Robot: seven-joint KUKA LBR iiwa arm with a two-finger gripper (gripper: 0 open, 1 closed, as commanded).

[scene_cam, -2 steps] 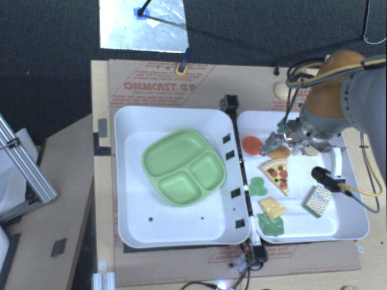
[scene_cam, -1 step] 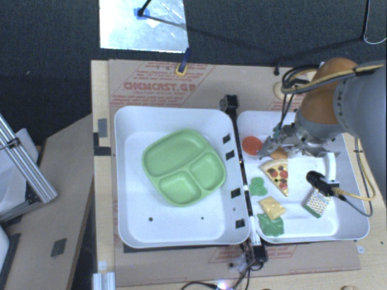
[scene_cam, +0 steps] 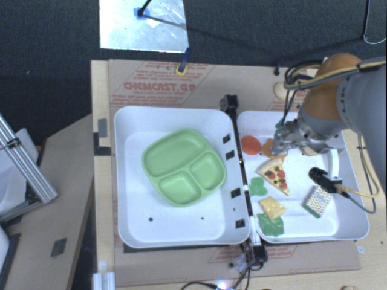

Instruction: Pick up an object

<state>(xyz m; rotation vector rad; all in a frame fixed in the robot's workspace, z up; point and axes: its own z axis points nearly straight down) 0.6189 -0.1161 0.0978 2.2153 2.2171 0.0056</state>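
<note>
Several toy foods lie in the right bin (scene_cam: pixel 354 225), where the gripper (scene_cam: pixel 279 148), jaws' state unreadable, hovers over the pizza slice (scene_cam: pixel 275 175) near the bin's left wall; descent and closing seem next.

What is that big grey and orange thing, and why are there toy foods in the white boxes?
It is a robot arm, seen by one camera looking down from above. It reaches in from the right, and at its tip is a gripper with two fingers for picking things up.

On the bench are two shallow white bins. The left bin holds a green plate with three sections. The right bin holds toy food: a pizza slice, an orange round piece, a yellow piece, green pieces and a small patterned block.

The gripper sits low just above the pizza slice. I cannot tell if it holds anything.
</note>
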